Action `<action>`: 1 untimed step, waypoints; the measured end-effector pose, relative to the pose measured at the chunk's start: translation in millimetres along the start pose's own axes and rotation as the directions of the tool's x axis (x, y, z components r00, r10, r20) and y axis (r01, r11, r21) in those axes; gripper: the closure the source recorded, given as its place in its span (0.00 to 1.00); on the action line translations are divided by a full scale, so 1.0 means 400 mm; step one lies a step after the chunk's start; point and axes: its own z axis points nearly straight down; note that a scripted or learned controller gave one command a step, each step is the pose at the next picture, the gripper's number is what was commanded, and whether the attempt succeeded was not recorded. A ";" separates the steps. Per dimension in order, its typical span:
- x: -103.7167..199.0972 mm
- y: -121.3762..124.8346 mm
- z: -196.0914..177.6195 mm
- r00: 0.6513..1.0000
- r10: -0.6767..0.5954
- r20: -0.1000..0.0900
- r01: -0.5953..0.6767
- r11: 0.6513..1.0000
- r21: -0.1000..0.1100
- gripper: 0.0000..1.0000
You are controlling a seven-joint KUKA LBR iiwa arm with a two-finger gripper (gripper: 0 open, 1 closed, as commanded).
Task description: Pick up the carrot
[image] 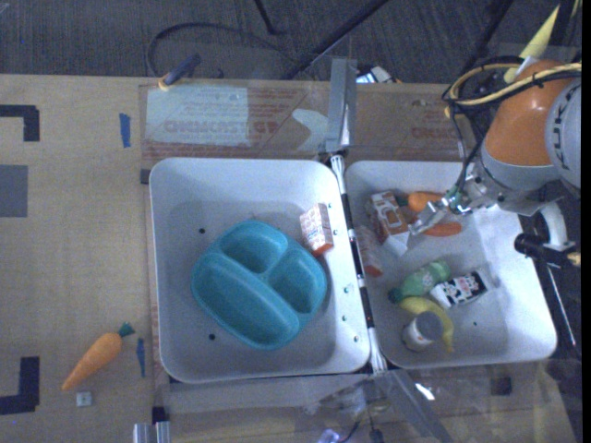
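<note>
Faintly, mirrored "UNMACRONED"-ish print on cardboard (pixel 242 118) (hard to read), gripper (pixel 432 216) nr carrot (pixel 424 200).

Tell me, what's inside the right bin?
In the right bin: a carrot by the gripper, cartons, a banana, a can, something green. The arm covers its far corner.

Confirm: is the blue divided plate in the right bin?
No. The blue divided plate lies in the left bin; the right bin holds the small food items.
</note>
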 end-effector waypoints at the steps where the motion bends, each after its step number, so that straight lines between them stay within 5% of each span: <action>1: -0.061 0.061 0.050 0.980 0.200 -0.002 -0.200 0.980 0.005 0.00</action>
